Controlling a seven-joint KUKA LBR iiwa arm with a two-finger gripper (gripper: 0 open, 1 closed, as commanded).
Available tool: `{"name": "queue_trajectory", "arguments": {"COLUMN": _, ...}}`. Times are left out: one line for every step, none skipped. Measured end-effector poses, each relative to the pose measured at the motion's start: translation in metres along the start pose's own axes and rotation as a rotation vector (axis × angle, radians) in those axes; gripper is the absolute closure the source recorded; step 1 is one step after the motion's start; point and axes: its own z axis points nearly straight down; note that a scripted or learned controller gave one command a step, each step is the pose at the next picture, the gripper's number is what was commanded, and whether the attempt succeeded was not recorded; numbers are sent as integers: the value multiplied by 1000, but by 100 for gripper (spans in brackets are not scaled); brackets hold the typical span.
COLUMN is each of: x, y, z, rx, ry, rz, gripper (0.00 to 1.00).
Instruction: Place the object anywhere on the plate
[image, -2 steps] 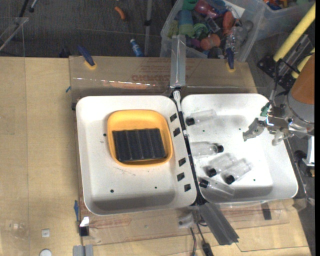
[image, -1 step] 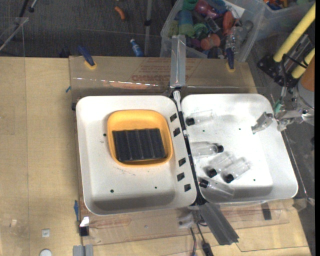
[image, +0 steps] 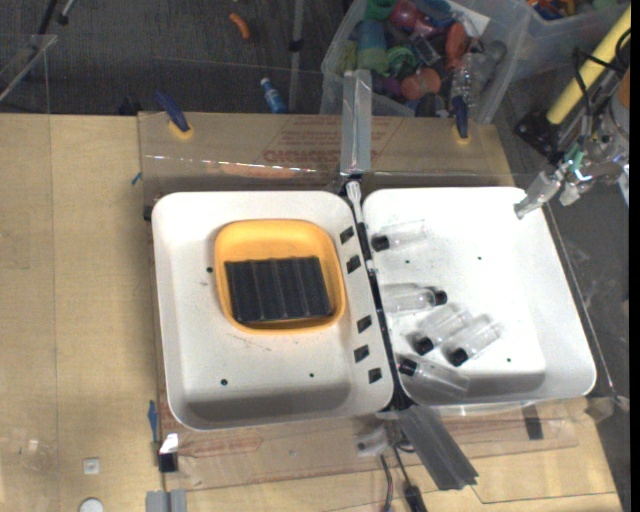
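Hovering at the right bin's (image: 560, 300) far corner, fingers (image: 527, 203) angled down-left.

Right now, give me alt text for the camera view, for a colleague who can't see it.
Two shallow white bins sit side by side: the left bin holds an orange plate with a dark ridged block on it, and the right bin holds several clear vials with black caps. The gripper hangs over the right bin's far right corner.

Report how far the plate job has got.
Done: nothing; the orange plate in the left bin carries just a dark ridged block. In hand: the gripper sits over the right bin's far corner. Left: pick a clear vial and place it.
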Motion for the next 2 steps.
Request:
{"name": "queue_trajectory", "arguments": {"x": -2, "y": 7, "z": 11, "rx": 1, "ry": 2, "rz": -323, "gripper": 0}}
{"name": "queue_trajectory", "arguments": {"x": -2, "y": 7, "z": 22, "rx": 0, "ry": 4, "rz": -664, "gripper": 0}}
